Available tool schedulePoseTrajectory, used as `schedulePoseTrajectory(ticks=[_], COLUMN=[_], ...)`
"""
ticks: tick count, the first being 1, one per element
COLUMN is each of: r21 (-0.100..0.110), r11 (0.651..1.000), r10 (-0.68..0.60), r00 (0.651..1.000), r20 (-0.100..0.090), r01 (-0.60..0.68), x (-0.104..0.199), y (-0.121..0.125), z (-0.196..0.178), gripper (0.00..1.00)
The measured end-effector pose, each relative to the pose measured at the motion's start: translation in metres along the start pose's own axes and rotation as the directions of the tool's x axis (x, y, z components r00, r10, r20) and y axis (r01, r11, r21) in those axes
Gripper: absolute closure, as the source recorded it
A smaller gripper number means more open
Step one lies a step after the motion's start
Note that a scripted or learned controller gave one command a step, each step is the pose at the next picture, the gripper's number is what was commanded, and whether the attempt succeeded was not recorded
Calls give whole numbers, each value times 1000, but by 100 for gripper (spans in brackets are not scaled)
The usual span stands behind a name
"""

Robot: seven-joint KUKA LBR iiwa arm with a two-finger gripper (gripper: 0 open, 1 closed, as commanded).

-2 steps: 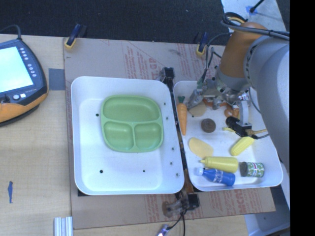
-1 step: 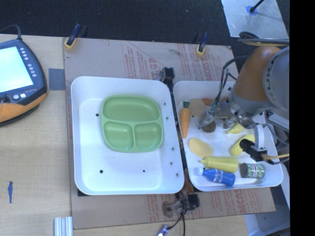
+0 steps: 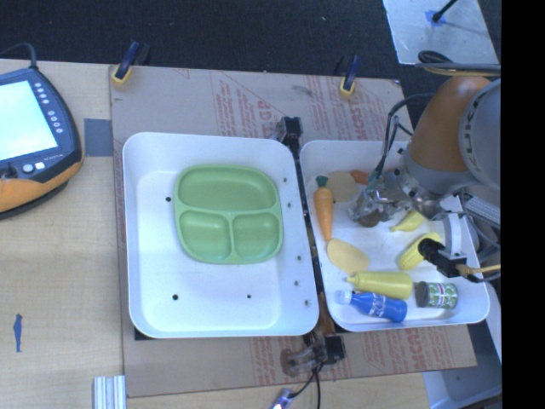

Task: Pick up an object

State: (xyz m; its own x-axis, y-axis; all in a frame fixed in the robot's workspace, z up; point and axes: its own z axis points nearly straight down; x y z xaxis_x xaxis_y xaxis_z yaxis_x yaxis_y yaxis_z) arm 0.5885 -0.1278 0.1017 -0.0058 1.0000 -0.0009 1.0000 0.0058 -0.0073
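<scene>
One small brown object (image 3: 369, 220) lies in the upper middle of the right bin (image 3: 385, 245), directly under the gripper (image 3: 375, 201), which hangs low over it. It appears to be the target. Whether the gripper is spread or closed I cannot tell, because the wrist and its fittings cover the tip, and nothing can be seen held in it.

The main risk, as I judge it, is crowding. A yellow banana-shaped piece (image 3: 410, 221) sits just beside the brown object on the arm's side, so a close there could catch both or nudge the brown one away. The brown object also looks low and rounded, so it may slip out as the gripper lifts. A pale beige piece (image 3: 342, 184) lies near on the far side, with little room for a wide approach.

Further out, a carrot (image 3: 324, 213) lies along the wall next to the left bin (image 3: 145, 228). A pale yellow slice (image 3: 347, 254), a second yellow piece (image 3: 413, 252), a yellow bottle (image 3: 381, 284), a blue bottle (image 3: 375, 305) and a green-labelled jar (image 3: 437, 295) fill the near half. None of these blocks the descent. The left bin holds a green divided plate (image 3: 230, 213), well apart from the work.
</scene>
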Motion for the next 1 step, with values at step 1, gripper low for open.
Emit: schedulePoseTrajectory(ticks=[1], r21=[-5], r11=[1000], r10=[1], r00=[1000], r20=[-2], r01=[-1], x=[63], y=[-19], z=[-91], gripper=[100])
